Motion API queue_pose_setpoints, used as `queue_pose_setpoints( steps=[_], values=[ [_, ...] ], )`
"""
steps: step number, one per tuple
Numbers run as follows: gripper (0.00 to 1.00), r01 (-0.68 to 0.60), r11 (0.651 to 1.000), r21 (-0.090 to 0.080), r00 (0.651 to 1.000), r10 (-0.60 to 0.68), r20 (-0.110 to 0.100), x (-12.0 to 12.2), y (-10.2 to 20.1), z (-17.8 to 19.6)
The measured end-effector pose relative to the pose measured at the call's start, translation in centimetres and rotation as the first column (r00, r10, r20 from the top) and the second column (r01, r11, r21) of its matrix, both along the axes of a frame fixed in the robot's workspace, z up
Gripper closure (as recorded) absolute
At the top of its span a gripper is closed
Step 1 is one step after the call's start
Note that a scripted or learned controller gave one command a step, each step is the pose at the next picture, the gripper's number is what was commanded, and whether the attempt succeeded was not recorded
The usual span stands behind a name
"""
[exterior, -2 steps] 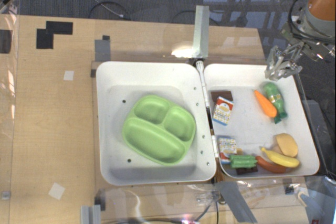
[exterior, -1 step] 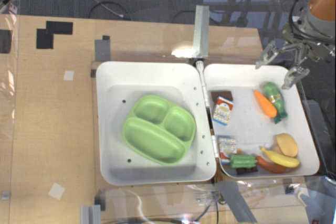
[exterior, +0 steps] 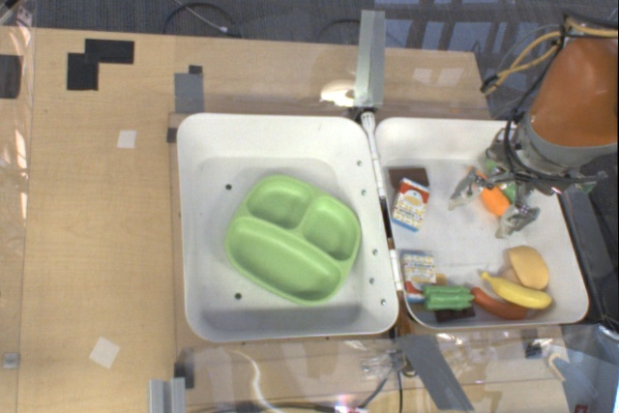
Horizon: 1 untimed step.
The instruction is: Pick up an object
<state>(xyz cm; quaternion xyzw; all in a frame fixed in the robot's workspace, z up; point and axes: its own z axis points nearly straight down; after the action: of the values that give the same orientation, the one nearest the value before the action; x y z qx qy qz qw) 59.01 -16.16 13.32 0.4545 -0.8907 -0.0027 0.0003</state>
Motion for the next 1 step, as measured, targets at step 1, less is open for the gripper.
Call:
queue_pose_setpoints(
  steps=[1],
  values=[
    [0.00,0.014,1.000,-0.005,1.000,-0.014,0.017,-0.29,-3.06,-4.34]
  ],
)
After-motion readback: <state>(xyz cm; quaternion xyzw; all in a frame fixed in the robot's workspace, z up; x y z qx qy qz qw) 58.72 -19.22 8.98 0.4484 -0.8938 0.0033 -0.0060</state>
